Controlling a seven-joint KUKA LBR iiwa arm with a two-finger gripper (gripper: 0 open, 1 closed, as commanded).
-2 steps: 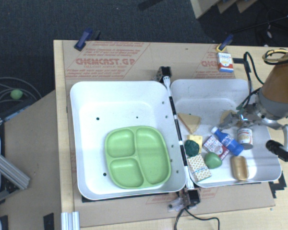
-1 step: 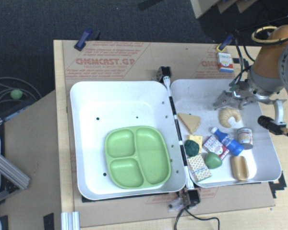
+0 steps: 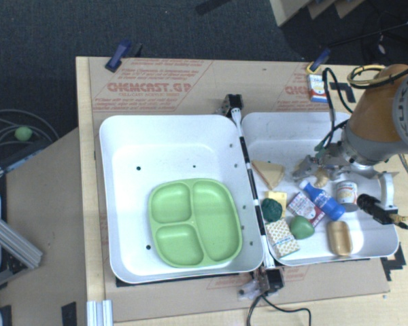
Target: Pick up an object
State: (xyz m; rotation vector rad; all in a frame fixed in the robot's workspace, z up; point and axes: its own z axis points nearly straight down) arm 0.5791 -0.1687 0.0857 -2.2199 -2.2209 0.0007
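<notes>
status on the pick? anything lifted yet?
Done: the arm has reached into the right bin, and the pincer sits low among the clutter near the tan wedge. In hand: nothing visibly lifted; the blue bottle, green ball and bread roll lie on the bin floor. Left: grasp and lift. The green tray sits in the left bin.

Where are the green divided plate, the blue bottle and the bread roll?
Green divided plate [image 3: 194,221], camera view, on the ridge where its three sections meet.
Blue bottle [image 3: 324,202], camera view, on the middle of its body.
Bread roll [image 3: 339,238], camera view, on the centre of its top.
</notes>
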